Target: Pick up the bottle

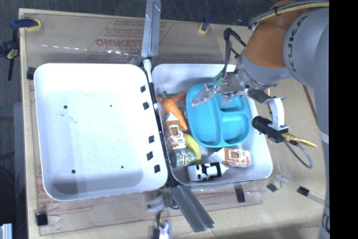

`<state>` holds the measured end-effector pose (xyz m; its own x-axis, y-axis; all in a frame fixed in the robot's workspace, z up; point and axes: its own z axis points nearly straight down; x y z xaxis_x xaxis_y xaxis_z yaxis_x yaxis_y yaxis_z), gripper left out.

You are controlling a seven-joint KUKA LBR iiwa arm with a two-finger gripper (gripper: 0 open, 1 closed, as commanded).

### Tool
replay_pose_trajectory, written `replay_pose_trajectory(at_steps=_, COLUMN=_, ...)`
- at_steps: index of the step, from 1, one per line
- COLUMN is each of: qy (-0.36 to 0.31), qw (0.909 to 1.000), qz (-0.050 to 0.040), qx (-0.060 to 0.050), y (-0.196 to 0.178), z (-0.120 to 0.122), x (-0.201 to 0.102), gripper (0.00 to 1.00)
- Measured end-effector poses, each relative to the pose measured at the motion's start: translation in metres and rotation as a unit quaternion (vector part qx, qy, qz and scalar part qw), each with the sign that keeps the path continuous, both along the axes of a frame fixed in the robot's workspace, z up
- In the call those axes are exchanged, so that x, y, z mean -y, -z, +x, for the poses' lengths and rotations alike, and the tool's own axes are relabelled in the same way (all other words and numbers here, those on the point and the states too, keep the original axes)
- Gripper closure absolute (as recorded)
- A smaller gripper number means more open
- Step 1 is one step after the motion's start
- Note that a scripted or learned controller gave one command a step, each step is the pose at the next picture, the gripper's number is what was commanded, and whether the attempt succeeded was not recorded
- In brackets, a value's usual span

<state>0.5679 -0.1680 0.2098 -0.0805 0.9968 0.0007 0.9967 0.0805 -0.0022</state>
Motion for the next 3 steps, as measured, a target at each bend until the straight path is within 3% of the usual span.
replay_pose_trajectory(at_steps=1, qy=-0.107, qw=0.9942, qz=-0.0005, qx=0.001, y=0.068, z=0.055, x=-0.016, gripper=0.0)
replay_pose_trajectory(at_steps=2, qy=-0.088, qw=0.996, qz=-0.0027, qx=0.009, y=0.109, z=0.072, x=0.021, gripper=0.0)
replay_pose_trajectory(at_steps=3, qy=-0.093, qw=0.9956, qz=0.0026, qx=0.007, y=0.102, z=0.073, x=0.013, gripper=1.0)
